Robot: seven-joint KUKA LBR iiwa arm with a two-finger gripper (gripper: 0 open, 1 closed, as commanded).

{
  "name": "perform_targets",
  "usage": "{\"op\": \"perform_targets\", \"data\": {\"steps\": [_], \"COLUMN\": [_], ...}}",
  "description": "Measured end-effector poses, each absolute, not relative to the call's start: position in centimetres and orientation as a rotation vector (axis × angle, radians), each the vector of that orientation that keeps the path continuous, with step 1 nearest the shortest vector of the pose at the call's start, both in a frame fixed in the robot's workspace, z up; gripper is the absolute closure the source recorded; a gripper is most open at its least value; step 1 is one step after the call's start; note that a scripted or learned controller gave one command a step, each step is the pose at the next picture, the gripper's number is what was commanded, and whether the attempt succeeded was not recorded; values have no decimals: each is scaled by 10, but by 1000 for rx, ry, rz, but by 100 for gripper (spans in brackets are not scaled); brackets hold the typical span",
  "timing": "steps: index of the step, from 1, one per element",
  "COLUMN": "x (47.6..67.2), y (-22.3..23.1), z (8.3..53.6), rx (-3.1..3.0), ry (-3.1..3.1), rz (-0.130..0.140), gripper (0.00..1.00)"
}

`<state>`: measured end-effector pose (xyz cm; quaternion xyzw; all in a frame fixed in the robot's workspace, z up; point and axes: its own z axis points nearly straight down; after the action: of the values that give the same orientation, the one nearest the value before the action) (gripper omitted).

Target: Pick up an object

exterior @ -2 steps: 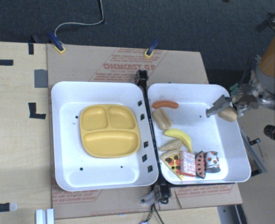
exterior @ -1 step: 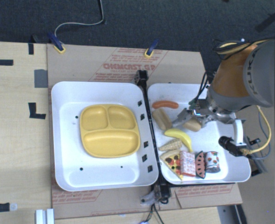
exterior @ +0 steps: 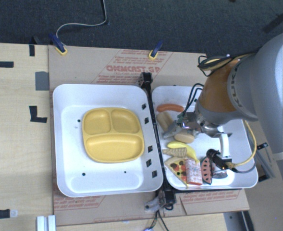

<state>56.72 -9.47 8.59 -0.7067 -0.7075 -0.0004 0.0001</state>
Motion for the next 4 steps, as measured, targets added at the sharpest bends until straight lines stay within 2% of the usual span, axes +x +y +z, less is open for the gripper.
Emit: {"op": "perform_targets", "data": {"steps": [2,3,4], "x": [602,602,591], "y": [-102,-102,-52], "z": [86,95,224], "rx": [-2222,-2220,-2220], "ry": [-2223,-2222,-2225], "rz": [0,1,-1], "gripper": [0,100,100]}}
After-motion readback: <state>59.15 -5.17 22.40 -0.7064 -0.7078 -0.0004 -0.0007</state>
